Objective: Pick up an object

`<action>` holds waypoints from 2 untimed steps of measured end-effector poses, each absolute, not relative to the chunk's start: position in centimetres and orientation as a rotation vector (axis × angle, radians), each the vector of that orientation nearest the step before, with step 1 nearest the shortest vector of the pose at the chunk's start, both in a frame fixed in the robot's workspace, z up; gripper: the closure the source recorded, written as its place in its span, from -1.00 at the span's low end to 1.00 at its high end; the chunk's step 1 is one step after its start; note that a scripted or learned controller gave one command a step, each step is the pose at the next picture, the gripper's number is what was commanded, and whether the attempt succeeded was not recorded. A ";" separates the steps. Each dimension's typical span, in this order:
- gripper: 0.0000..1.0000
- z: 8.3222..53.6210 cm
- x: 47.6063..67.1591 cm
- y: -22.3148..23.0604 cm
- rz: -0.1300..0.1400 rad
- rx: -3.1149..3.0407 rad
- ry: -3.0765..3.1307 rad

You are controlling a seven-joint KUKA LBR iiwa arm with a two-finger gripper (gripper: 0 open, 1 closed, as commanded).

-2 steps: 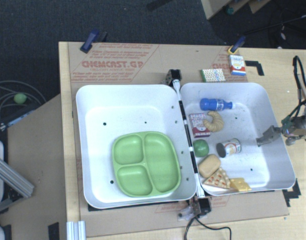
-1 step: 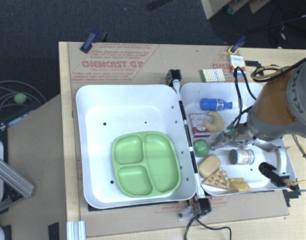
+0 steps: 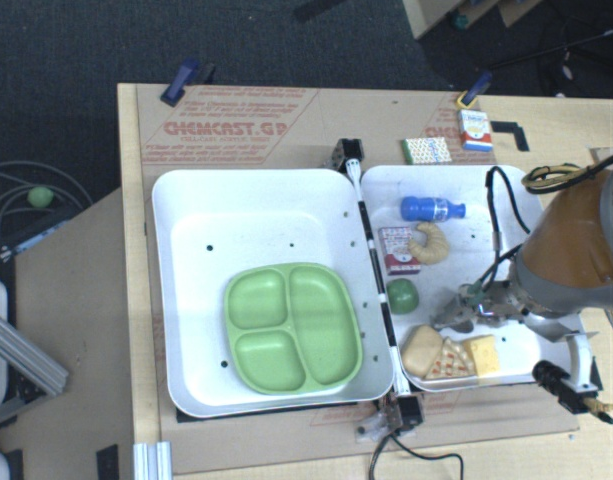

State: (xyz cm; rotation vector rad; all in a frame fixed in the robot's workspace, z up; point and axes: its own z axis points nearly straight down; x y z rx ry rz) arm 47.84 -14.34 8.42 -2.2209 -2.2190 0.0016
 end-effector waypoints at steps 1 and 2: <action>-1.00 8.4 50.6 -11.9 -0.001 -2.221 -2.224; 1.00 9.4 50.6 -12.0 -0.002 -2.224 -2.224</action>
